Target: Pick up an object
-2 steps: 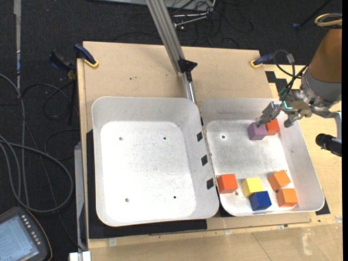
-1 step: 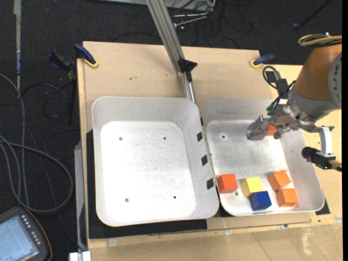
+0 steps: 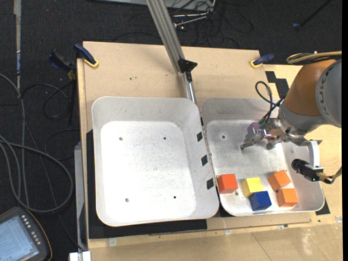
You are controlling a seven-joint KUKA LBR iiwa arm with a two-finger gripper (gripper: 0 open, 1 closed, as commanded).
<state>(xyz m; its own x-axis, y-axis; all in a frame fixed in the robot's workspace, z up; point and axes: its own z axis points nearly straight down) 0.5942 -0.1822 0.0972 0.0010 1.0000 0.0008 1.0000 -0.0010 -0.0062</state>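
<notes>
Blocks are gathered along the near edge of the right-hand bin (image 3: 228, 123): an orange block (image 3: 227, 182) at about seven o'clock of that bin, a yellow block (image 3: 252, 186) just beside it, a blue block (image 3: 260, 200) touching the yellow one's near corner, and two more orange blocks (image 3: 281, 179) (image 3: 287, 197) toward five o'clock. Each may be judged light, rigid and flat-sided (probably foam or painted wood), so a grip across two opposite faces should be secure; the lone orange one at seven o'clock offers the freest sides. The gripper (image 3: 254, 137) is seen near the bin's centre, well apart from every block, at roughly twelve o'clock of the yellow one. Nothing is seen between the jaws; whether they stand apart or together cannot be told. The left-hand bin (image 3: 109, 118) lies beside it on the worktop (image 3: 136, 64).
</notes>
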